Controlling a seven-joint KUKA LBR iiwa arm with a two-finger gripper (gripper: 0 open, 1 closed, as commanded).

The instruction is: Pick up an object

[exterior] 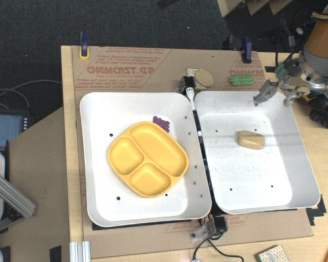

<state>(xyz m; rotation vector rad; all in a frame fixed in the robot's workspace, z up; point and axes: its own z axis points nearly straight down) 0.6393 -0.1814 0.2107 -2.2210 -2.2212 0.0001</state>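
Camera view: approach step, nothing grasped. Gripper (275, 89) spread apart, empty, above far edge of right bin (295, 195). Tan rounded block (251, 140) flat in right bin's middle, near gripper, not touching. Next, judged: descend toward block, straddle, close. Block smooth, loaf-shaped, pale.

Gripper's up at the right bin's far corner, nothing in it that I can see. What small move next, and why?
Probably bring the gripper toward the camera and slightly left, over the tan block. Its fingers look open and hold nothing. The block lies alone in the right bin, so it seems the easiest pick.
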